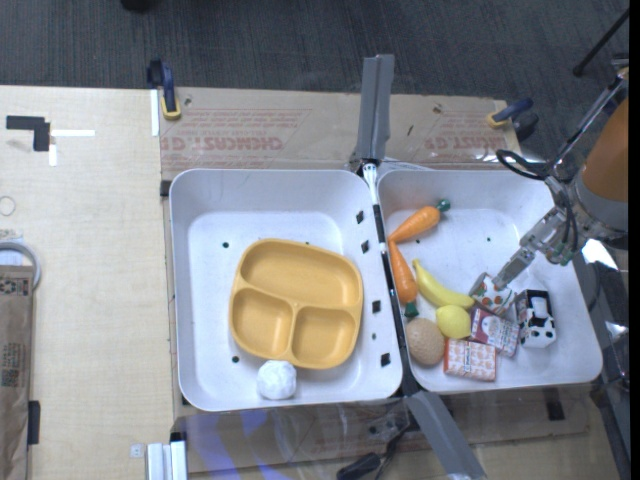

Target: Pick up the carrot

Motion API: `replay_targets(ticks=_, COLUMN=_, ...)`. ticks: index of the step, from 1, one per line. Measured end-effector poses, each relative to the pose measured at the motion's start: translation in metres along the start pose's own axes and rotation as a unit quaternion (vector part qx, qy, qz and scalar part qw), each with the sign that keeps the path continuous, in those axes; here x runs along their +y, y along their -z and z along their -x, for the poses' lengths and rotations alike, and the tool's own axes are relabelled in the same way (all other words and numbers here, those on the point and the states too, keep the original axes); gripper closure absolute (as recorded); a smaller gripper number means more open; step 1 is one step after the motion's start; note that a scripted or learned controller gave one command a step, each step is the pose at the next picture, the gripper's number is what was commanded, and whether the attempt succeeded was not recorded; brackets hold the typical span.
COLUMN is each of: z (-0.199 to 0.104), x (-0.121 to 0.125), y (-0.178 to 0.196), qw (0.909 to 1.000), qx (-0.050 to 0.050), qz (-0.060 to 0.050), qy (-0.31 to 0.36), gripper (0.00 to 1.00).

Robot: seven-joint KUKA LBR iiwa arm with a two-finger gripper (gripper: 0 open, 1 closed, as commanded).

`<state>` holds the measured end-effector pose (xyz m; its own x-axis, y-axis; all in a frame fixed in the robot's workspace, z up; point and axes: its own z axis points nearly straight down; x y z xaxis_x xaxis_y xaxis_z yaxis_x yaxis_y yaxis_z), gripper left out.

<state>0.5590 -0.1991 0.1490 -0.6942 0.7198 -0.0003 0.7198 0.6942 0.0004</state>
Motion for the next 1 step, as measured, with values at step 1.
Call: replay_targets(ticks=1, z=-0.0479, x=0.0820, y=0.0313, qw=0.9961, qx=-0.001, qz=0.001, qy=0.088, gripper=0.00)
